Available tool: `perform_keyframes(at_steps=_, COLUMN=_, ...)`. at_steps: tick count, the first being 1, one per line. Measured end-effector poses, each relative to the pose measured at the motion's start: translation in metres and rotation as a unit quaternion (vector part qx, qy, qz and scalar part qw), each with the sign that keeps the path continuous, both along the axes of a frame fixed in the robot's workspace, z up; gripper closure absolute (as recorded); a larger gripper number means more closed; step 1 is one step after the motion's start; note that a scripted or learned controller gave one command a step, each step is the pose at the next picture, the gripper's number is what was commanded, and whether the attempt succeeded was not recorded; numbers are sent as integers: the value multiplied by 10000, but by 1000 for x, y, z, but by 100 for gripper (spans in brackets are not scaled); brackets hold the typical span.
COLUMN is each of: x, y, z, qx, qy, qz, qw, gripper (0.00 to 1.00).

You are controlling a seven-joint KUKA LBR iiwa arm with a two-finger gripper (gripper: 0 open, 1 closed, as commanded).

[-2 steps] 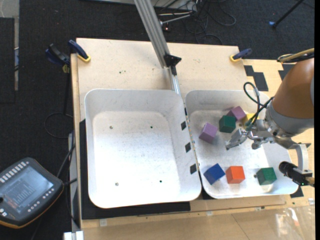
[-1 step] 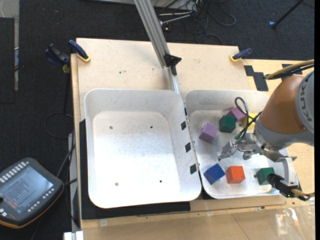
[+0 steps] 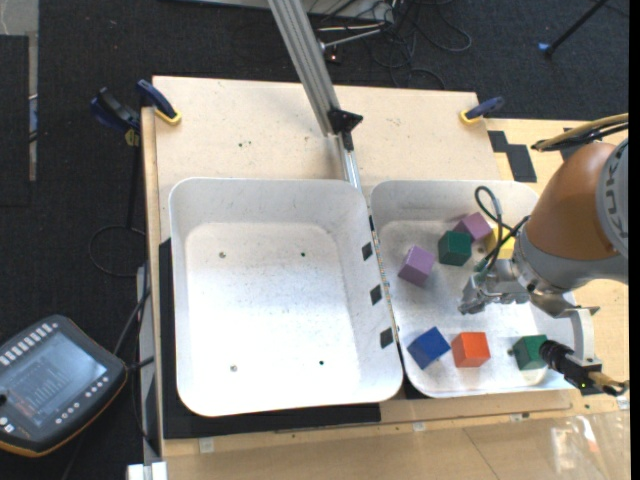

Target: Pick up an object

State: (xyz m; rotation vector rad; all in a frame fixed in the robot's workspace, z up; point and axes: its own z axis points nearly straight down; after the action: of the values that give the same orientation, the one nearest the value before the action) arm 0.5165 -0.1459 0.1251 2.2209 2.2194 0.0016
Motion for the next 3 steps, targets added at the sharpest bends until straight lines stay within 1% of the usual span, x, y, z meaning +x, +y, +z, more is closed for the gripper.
perform_keyframes(at_steps=1, x=11, y=-1, z=49, qx=-7, qy=-21, qz=17, qw=10000, gripper=100)
perform_keyframes(at_steps=2, x=13, y=-2, z=92, qx=-9, qy=-23, qz=18, qw=10000, gripper=100)
perform_keyframes(at_steps=3, x=29, y=58, z=87, qx=11, qy=0, qz=45, qw=10000, gripper=100)
